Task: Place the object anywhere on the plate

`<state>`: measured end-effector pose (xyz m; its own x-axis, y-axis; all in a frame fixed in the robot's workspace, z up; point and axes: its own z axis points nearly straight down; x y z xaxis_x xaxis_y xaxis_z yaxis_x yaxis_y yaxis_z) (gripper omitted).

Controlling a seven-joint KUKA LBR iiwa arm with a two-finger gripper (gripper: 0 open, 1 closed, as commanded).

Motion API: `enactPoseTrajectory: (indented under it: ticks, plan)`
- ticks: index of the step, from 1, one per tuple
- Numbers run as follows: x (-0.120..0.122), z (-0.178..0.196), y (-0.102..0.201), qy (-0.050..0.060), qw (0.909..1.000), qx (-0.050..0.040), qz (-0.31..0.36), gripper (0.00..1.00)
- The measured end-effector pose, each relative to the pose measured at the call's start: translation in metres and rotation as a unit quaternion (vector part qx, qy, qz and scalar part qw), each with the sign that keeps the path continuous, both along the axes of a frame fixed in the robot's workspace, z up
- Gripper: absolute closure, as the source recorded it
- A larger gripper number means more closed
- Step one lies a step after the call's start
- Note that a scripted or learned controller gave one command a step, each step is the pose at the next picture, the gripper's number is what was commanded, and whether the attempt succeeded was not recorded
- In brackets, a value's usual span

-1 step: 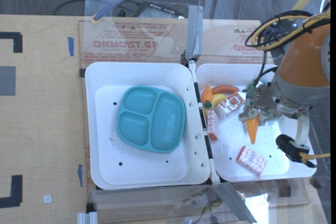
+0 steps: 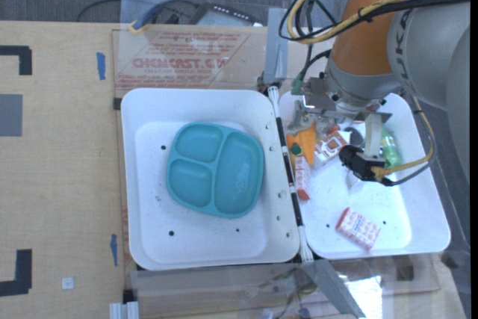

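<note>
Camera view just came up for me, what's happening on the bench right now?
The arm's gripper is down in the right bin, over a cluster of small packaged items. A pink packet lies apart nearer the front. The teal divided plate sits in the left bin with nothing on it yet.

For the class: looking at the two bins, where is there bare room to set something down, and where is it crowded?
Free: the plate, all three compartments bare, and the left bin's floor around it. In the right bin, the floor between the red-and-white packet and the near rim. Crowded: its far half, where items cluster under the gripper.
</note>
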<state>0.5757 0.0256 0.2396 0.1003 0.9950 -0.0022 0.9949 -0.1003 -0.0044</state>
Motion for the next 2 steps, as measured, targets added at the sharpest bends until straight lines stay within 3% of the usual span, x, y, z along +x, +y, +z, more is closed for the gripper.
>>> enactPoseTrajectory:
  ticks: [1,2]
  plan:
    - [0.0198,-0.0593,0.0665,0.002,0.9996,0.0005,0.027,1.0]
    - [0.0199,-0.059,0.0665,0.002,0.9996,0.0004,0.027,0.0]
